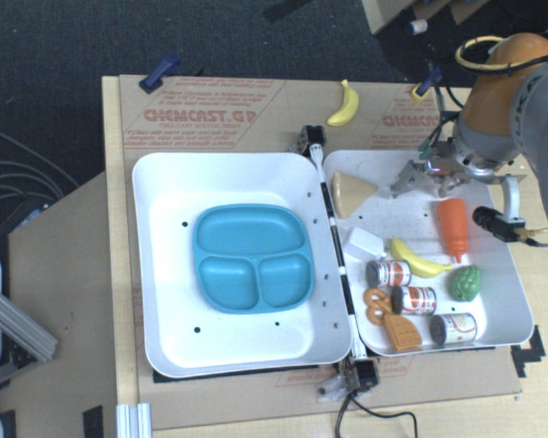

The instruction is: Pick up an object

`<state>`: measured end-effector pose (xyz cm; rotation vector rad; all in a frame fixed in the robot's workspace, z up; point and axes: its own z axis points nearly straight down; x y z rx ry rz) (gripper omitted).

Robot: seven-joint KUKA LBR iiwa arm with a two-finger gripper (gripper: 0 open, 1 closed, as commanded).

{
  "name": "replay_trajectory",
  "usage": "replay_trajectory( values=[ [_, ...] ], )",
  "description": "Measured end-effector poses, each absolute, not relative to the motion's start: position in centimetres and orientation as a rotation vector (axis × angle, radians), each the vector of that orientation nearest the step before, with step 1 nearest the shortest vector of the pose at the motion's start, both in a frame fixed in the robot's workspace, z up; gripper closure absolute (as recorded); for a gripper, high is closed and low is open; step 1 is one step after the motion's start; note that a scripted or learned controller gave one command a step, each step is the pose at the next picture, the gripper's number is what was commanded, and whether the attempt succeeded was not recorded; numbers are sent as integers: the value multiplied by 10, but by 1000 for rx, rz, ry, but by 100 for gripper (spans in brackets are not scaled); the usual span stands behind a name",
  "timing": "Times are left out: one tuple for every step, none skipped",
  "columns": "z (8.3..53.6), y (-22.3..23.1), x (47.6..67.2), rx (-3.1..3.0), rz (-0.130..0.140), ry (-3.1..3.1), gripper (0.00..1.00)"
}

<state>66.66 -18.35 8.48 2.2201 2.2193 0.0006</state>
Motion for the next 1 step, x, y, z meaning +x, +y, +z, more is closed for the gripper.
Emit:
replay_trajectory(
  values=[
    [85,-188,667,2220,1,2219,0]
  ],
)
